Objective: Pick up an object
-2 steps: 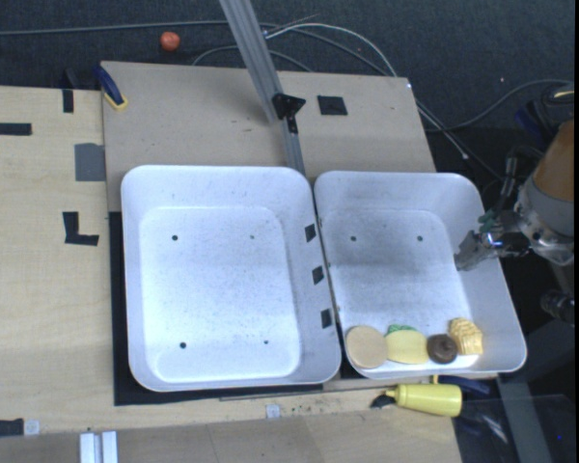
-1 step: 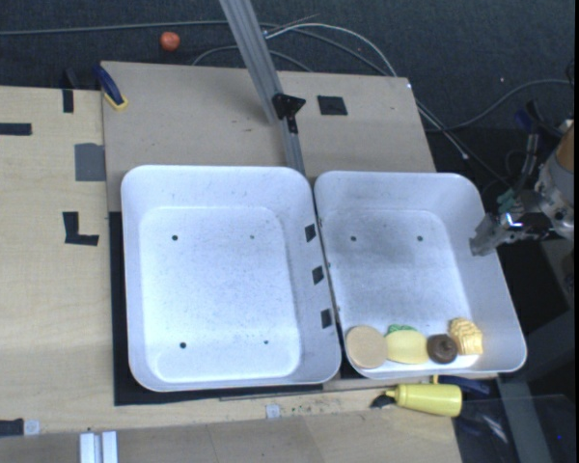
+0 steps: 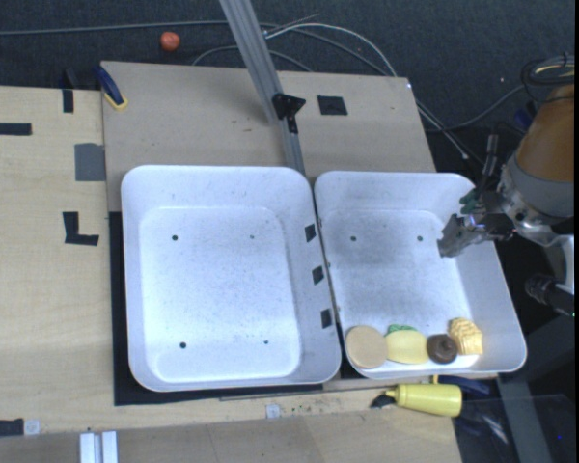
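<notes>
Along the near edge of the right bin (image 3: pixel 405 201) lie several small objects: a tan round disc (image 3: pixel 366 346), a green piece (image 3: pixel 399 330) half hidden behind a pale yellow object (image 3: pixel 406 347), a dark brown ring (image 3: pixel 442 349) and a golden ridged piece (image 3: pixel 465 336). My gripper (image 3: pixel 453 237) hangs over the right side of that bin, well back from the objects, with nothing seen between its fingers. Its dark fingers point down and to the left.
The left bin (image 3: pixel 217 278) sits beside the right one. A yellow tool with a black tip (image 3: pixel 425 397) lies on the bench just in front of the right bin. A metal post (image 3: pixel 261 56) slants across the back. A small orange ball (image 3: pixel 170 40) rests far back.
</notes>
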{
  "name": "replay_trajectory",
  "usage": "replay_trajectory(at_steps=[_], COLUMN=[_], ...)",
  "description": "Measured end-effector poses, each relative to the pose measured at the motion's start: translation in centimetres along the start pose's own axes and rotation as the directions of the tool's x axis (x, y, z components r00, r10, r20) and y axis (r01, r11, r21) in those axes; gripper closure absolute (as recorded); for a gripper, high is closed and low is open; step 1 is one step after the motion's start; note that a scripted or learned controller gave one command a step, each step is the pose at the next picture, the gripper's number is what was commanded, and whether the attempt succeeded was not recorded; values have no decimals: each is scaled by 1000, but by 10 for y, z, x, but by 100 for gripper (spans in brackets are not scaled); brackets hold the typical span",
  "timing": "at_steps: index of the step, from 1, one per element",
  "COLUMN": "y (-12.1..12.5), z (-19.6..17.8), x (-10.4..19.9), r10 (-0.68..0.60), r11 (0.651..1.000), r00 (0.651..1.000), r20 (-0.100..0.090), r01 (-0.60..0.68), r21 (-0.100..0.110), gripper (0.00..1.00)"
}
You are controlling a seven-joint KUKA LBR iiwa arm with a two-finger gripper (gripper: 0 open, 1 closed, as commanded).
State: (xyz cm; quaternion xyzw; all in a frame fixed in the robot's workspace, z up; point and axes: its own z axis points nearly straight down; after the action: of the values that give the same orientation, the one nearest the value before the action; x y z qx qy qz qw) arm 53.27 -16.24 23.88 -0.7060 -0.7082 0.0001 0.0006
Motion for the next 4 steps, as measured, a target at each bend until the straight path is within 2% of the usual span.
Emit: replay_trajectory(at_steps=[3, 4], y=[22, 19], z=[15, 16], x=[154, 199], r10=[-1, -1], r11=[1000, 1000], r00=[1000, 1000], r20=[0, 0], r01=[1, 1], r21=[1, 0], gripper=[100, 100])
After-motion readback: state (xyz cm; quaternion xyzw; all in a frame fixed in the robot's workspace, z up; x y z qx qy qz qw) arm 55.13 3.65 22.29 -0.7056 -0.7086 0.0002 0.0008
